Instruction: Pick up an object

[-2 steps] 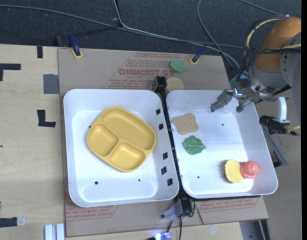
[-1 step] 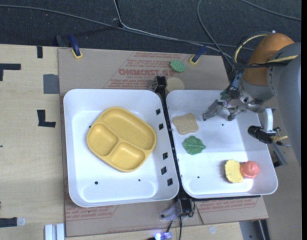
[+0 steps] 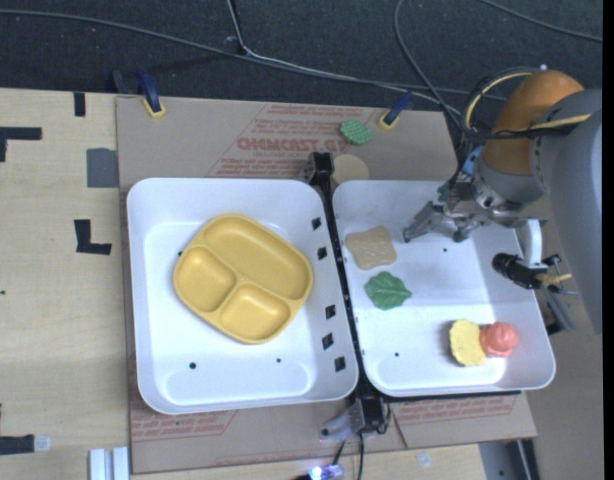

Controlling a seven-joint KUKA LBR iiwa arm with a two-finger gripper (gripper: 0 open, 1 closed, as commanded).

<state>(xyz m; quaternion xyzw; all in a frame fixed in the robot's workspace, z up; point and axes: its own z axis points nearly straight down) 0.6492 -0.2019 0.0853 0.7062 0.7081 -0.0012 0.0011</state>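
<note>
Two bins: shallow white plastic trays side by side on the tabletop (image 3: 47,268), the left bin (image 3: 147,208) and the right bin (image 3: 427,193).
Left bin contents: a yellow plastic divided plate (image 3: 243,278) with three compartments, lying flat near the middle.
Right bin contents: a tan flat bread-shaped piece (image 3: 370,247) near the left wall; a green leaf-shaped piece (image 3: 387,291) just below it, apart from it; a yellow rounded piece (image 3: 465,343) touching a pink lumpy piece (image 3: 500,339) toward the near right corner.
Outside the bins: a small green dotted piece (image 3: 355,131) on the cardboard sheet beyond the bins.
Tool: the grey two-finger tool (image 3: 439,225) is above the far part of the right bin, its fingers spread apart and nothing between them — it holds no object.
Step in hand: judged as the approach — no object is lifted yet.
Next move: likely a descent over one piece, the tan one being nearest, then closing; flat pieces may slip from the fingers.
</note>
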